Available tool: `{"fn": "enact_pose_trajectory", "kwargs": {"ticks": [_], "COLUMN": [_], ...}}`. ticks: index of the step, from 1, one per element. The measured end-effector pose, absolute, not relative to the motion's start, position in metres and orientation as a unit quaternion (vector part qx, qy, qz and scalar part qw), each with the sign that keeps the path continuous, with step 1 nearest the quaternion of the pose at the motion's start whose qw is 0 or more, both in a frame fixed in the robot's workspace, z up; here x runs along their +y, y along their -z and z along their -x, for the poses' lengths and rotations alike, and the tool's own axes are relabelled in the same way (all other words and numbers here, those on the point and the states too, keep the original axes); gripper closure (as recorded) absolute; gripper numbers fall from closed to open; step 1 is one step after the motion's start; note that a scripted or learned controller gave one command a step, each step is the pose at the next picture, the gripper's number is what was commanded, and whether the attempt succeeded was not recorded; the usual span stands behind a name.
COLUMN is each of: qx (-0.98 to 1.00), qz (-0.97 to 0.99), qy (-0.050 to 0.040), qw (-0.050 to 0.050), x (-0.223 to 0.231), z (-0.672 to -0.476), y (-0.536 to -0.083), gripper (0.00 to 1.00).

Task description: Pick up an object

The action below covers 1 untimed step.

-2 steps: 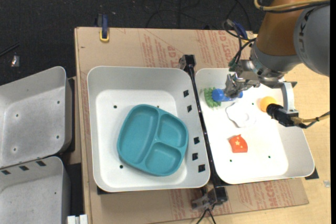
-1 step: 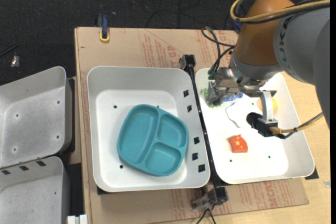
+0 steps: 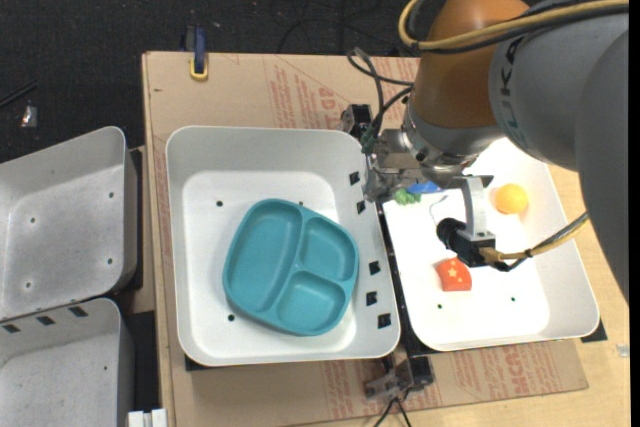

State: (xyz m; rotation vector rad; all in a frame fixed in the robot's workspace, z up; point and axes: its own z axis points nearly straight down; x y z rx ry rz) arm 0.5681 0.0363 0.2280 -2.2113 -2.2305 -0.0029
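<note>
Cam view, 1 frame.

- Arm point(image 3: 570, 75) enters from R, orange band point(image 3: 465, 25) over the top-L part of the R bin point(image 3: 520, 320). Wrist points down.
- Gripper point(image 3: 398, 177) sits low at the R bin's top-L corner, just beside the wall shared w/ the L bin point(image 3: 190, 215). Open or closed: cannot tell, the wrist body hides it from above. Nothing seen held.
- R bin contents, 4 items:
  1. green piece point(image 3: 406, 197), right under the gripper's edge, partly hidden; shape unclear.
  2. blue piece point(image 3: 426, 186), touching or just beside the green one, also partly covered.
  3. yellow ball point(image 3: 511, 200), near the R wall, well apart from the gripper, lying free.
  4. red block point(image 3: 455, 275), mid-bin toward the front, small yellow mark on top, lying free on the floor.
- L bin: 1 teal plate point(image 3: 290, 267), 3 compartments, lying flat, rotated at a slant, covering most of the floor. Apart from the gripper.
- Both bins rest side by side on a cardboard sheet point(image 3: 260, 85). Blue-yellow clamp point(image 3: 199, 55) on its back-L edge.
- 2 more white trays point(image 3: 60, 205) off the sheet at far L.
- Cables on the dark floor behind the bench.
</note>
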Motion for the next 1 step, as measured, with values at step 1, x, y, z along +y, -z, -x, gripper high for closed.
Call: {"fn": "enact_pose_trajectory", "kwargs": {"ticks": [1], "qx": [-0.710], "qz": [0.704], "qy": [-0.0003], "qw": [0.002], "x": [0.0954], "z": [-0.5508], "y": [-0.2247], "gripper": [1.00]}}
